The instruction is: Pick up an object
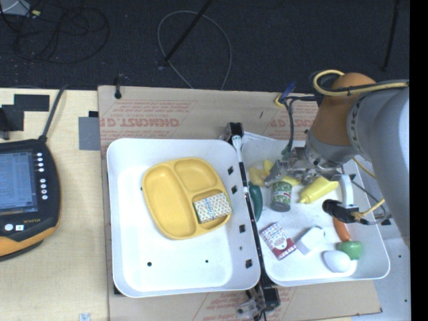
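The grey arm (378, 122) with its orange band comes in from the right and bends down over the right bin (374, 273). The left bin (134, 246) holds a yellow divided plate (170, 192), and a small patterned box (212, 207) lies in the plate's lower right compartment. The gripper (289, 174) is low over the upper left part of the right bin, directly above a small green-labelled can (281, 196) that stands upright there; whether it touches the can I cannot tell, and I cannot tell either how its jaws stand. A yellow bottle (317, 190) lies tilted just beside the can on its right. Below the can, a red and white packet (277, 239) lies flat near the wall between the bins. Near the bin's lower right corner there is a white egg-shaped object (338, 261), touching a green object (351, 249), with an orange carrot-like piece (342, 231) just above them. A small white block (311, 238) lies between the packet and the egg-shaped object.
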You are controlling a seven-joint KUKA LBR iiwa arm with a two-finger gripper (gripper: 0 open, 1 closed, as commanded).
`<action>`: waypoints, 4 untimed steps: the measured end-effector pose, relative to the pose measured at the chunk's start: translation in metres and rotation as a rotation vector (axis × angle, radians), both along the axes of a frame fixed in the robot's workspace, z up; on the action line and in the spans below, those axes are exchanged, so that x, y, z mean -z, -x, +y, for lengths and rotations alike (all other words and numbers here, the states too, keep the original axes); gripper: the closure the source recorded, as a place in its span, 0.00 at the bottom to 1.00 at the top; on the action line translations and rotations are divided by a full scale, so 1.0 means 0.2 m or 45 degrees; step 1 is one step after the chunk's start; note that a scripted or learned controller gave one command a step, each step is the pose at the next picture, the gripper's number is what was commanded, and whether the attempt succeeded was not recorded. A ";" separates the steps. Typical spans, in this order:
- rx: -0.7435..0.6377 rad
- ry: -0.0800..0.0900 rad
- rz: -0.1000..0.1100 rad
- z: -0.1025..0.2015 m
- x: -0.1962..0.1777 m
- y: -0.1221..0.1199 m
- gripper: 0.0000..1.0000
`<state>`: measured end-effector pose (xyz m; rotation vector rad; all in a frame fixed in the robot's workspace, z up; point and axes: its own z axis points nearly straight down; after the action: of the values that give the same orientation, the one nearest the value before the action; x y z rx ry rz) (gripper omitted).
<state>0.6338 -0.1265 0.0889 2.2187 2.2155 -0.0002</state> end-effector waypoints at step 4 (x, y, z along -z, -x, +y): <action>0.006 0.000 0.002 -0.35 -0.24 -0.05 0.00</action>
<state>0.6436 -0.1961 0.1372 2.2246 2.2111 -0.0023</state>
